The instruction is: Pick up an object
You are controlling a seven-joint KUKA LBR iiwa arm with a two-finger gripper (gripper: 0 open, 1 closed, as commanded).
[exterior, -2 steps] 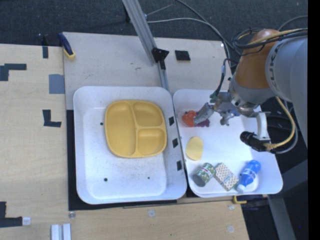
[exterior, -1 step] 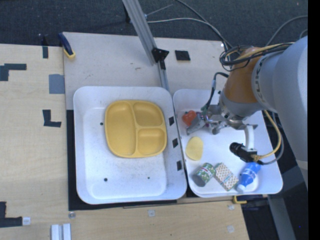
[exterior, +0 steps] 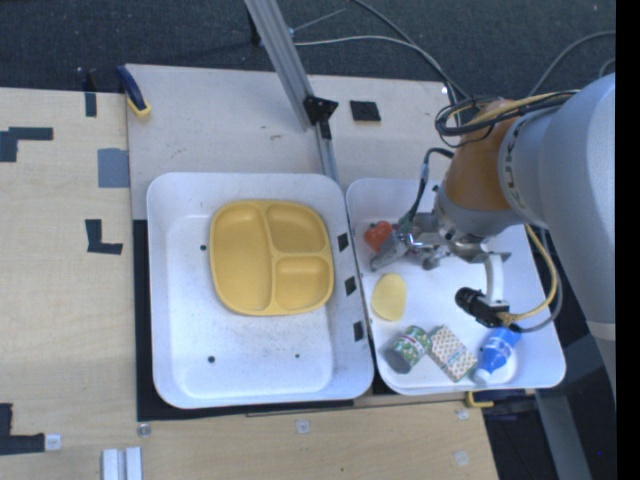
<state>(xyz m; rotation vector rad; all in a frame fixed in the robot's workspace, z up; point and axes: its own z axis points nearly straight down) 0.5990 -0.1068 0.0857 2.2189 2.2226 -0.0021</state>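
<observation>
My gripper (exterior: 404, 252) is low in the right bin (exterior: 540, 368), at its upper left part. A small red-orange object (exterior: 377, 234) lies just to the gripper's upper left, close to it or touching; I cannot tell which. A pale yellow round piece (exterior: 389, 296) lies on the bin floor just below the gripper. Along the bin's front lie a green can (exterior: 409, 347), a patterned box (exterior: 450, 352) and a blue-and-white bottle (exterior: 495, 357).
The left bin (exterior: 170, 298) holds a yellow divided plate (exterior: 271, 256). The grey arm with its orange band (exterior: 475, 183) covers the right bin's upper right. A slanted metal pole (exterior: 285, 53) and cables cross the back of the bench.
</observation>
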